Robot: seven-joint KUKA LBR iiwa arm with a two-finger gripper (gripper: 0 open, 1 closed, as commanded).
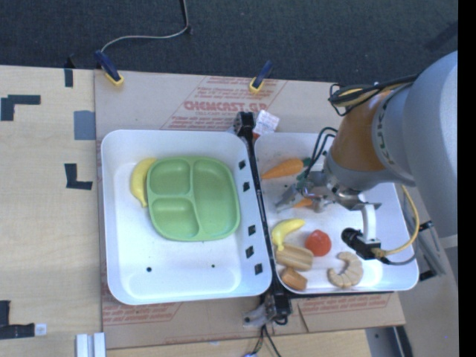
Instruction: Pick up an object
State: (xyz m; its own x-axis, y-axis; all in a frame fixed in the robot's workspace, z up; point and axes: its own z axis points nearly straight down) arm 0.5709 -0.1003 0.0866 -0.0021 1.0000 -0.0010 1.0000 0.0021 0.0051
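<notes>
Toy food fills the right bin (398,274), under the arm (387,136). The gripper (305,197) hangs low over that bin's upper left part, its metal fingers (286,198) pointing left toward the divider (253,199) between the bins. How far the jaws are apart I cannot tell, since the fingers blur into the white floor, and nothing can be seen clamped between them.

A carrot (282,169) lies just above the jaws, slanting up to the right. A small orange piece (306,203) sits right at the jaws, partly hidden by them; whether it is touched I cannot tell. Below the jaws lies a banana (286,230), with a tomato (318,242) to its right. Further below are a bread roll (294,257) and a smaller brown piece (294,278), with a croissant (346,269) off to the lower right.

Well left of the jaws, in the left bin (119,222), a green tray (193,198) rests over a yellow piece (140,181).
</notes>
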